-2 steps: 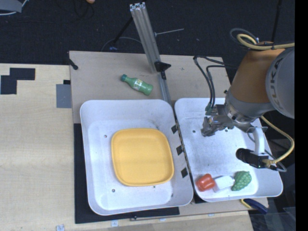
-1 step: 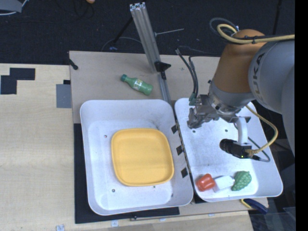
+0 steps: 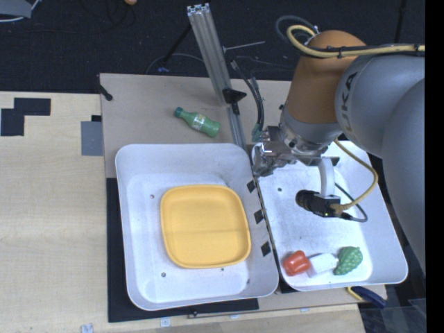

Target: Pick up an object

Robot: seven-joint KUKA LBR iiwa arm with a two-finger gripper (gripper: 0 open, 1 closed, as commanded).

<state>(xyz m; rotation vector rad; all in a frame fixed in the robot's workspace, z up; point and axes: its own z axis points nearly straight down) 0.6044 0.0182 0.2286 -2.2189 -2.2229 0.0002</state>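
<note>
In the right bin [image 3: 374, 272], along its near edge, three small things lie in a row: a red pepper-like piece [image 3: 296, 261], a white block [image 3: 321, 263] and a green knobbly piece [image 3: 348, 259]. A large yellow square plate [image 3: 205, 225] lies flat in the left bin [image 3: 135, 186]. My gripper [image 3: 266, 157] hangs at the far left corner of the right bin, close to the wall between the bins, well away from the three small things. Nothing shows in its grasp.
A green bottle [image 3: 198, 121] lies on the bench behind the left bin. A slanted aluminium post [image 3: 211, 47] rises just behind the gripper. A black plug on a yellow cable [image 3: 316, 202] hangs over the middle of the right bin.
</note>
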